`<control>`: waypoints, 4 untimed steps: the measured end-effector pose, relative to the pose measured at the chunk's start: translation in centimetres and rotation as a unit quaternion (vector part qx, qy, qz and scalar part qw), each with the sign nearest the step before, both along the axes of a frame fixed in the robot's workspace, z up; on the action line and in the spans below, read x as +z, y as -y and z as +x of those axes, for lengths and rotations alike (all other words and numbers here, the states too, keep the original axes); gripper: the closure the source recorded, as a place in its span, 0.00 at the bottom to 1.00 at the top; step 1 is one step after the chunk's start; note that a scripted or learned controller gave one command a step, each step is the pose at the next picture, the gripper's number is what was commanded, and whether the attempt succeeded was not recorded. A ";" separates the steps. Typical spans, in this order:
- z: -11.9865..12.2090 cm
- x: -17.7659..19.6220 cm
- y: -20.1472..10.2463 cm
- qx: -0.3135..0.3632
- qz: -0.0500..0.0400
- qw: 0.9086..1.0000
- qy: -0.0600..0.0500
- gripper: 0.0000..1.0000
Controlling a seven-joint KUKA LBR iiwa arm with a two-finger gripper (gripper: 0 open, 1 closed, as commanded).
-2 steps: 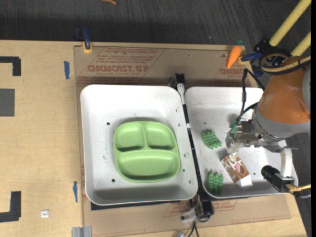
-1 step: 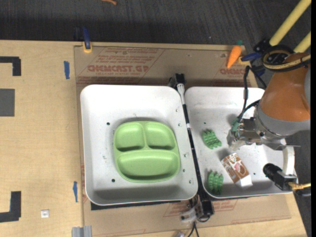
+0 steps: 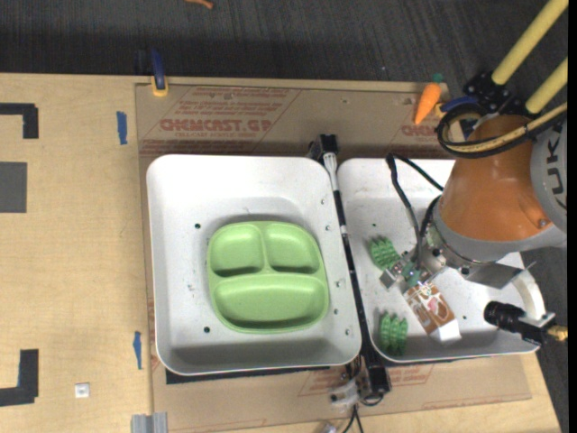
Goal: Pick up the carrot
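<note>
Plainly, the carrot point(image 3: 427, 103) lies outside both bins on the cardboard at about one o'clock, just beyond the right bin point(image 3: 410, 171). The arm point(image 3: 494, 192) hangs over that bin, its gripper point(image 3: 416, 270) low near a green block point(image 3: 383, 253) and a packet point(image 3: 431, 308). Whether the fingers are parted, I cannot tell; perhaps nothing sits between them.

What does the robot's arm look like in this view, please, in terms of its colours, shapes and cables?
The arm comes in as a pale grey casing bearing part of a dark letter. Below it sits a broad orange band, cone-shaped from above, then a grey wrist ring. Black cables loop over the top of the band, and another trails across the right bin. Two pale yellow tubes run diagonally above it.
</note>
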State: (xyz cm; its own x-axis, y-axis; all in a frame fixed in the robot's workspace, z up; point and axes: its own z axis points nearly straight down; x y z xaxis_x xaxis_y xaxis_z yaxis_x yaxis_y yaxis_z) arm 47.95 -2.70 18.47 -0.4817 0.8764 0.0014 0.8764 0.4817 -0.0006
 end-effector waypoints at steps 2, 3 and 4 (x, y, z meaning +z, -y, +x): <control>0.2 2.0 0.0 0.000 0.000 1.000 0.004 1.00; 1.5 0.0 -8.1 -0.035 0.000 0.999 0.002 1.00; 5.0 6.4 1.0 -0.030 -0.001 1.000 0.002 1.00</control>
